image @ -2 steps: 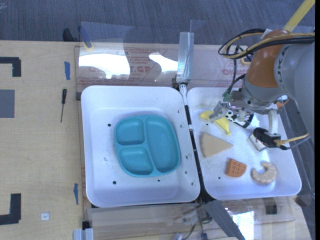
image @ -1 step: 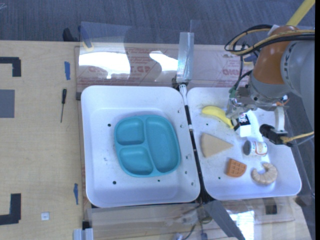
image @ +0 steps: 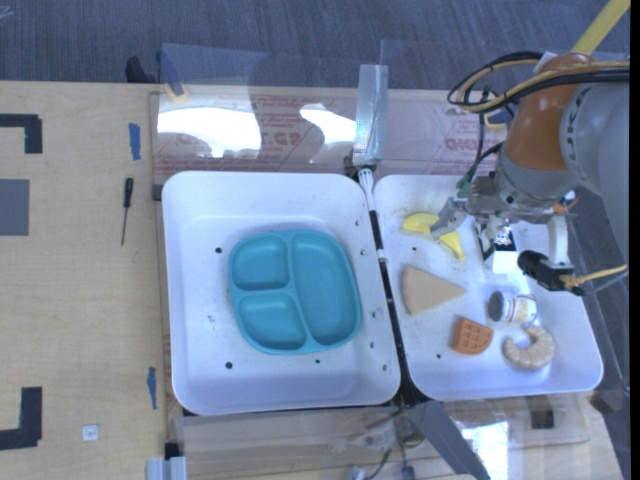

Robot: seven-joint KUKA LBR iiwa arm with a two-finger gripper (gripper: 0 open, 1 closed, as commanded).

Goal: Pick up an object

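My gripper [image: 472, 226] hangs over the far part of the right bin [image: 575, 313], just right of a yellow banana-shaped piece [image: 422, 224]. Its fingers look spread apart, and the left fingertip sits at the yellow piece's right end. Nothing shows between them. Nearer the front of that bin lie a tan wedge [image: 428, 289], an orange waffle piece [image: 471, 336], a small round jar [image: 510, 307] and a pale curled piece [image: 529, 348].
The left bin [image: 195, 268] holds a blue divided plate [image: 295, 290]. A metal divider post [image: 371, 118] stands behind the joint between the bins. The arm's grey body and cables cover the right bin's far right corner.
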